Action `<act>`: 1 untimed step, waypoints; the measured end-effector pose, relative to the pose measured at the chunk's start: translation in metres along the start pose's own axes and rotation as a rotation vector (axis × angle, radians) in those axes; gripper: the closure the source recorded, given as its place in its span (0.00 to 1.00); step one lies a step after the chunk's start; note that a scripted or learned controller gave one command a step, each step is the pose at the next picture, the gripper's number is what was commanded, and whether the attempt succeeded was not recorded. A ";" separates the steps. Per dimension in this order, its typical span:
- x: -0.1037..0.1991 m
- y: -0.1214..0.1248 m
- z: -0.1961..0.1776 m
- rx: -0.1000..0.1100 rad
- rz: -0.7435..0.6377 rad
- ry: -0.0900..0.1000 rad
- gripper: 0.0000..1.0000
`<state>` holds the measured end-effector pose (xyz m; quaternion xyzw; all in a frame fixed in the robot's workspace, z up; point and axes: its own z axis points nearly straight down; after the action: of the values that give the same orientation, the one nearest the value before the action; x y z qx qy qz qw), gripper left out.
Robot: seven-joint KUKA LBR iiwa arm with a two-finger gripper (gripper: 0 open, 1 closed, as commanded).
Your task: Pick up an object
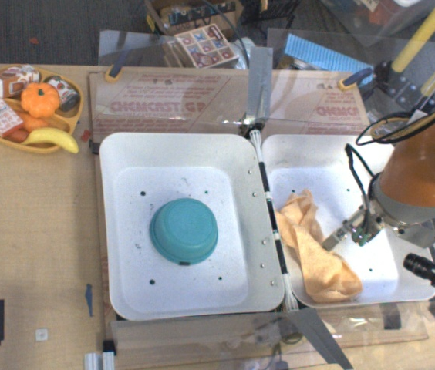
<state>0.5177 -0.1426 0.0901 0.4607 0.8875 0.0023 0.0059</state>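
From above, the two white bins sit side by side. The left bin (125, 168) holds a teal bowl (184, 230) turned upside down near its middle. The right bin (318, 156) holds a crumpled orange cloth (314, 257) along its left side, reaching toward the front edge. The arm (418, 172) comes in from the right, and its gripper (335, 240) is low over the right bin, just beside the cloth's right edge. Whether the claw is open or closed, I cannot tell. A yellow dish of toy food (28, 108) rests on the bench at the far left.
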 end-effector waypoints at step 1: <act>-0.037 0.074 0.001 -0.001 0.080 -0.002 0.00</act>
<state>0.5990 -0.1302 0.0905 0.4959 0.8684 0.0026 0.0069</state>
